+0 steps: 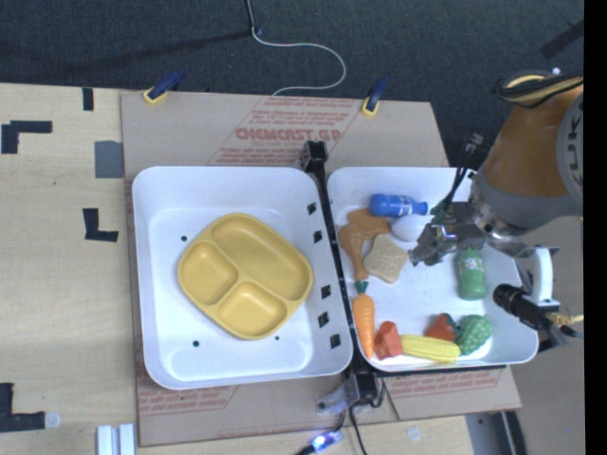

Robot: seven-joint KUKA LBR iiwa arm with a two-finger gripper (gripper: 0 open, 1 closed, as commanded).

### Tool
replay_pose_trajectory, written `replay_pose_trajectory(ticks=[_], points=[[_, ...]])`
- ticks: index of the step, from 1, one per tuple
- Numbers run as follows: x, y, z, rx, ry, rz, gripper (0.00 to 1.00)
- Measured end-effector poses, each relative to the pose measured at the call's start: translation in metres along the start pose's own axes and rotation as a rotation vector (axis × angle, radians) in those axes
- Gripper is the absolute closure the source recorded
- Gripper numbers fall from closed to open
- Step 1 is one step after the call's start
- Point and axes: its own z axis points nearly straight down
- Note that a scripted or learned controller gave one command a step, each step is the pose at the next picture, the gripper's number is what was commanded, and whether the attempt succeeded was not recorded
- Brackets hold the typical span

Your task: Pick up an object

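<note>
My gripper (434, 243) sits low over the right bin (417, 176), arm coming in from the right, orange band (531, 145) above the wrist. Can't tell its state from this angle, dark blur at the tip. Nothing visibly held. Just left of my tip: a white ball-like item (406, 227), and a tan bread slice (386, 260) slightly below-left, lying against a brown piece (358, 235). Up-left of me, a blue bottle (395, 204) on its side near the bin's far wall. Just right and below my tip, a green can (470, 275) under the wrist. Further below: broccoli (473, 332), a red piece (440, 328), corn cob (429, 348), another red item (387, 339) and a carrot (364, 321) along the near side. Well to my left, the left bin (152, 216) holds a yellow divided tray (245, 275).
</note>
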Motion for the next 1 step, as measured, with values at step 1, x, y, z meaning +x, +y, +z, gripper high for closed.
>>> replay_pose_trajectory(ticks=[1], points=[[0.0495,0.0008,0.0031,0.002,-0.001,0.001,1.00]])
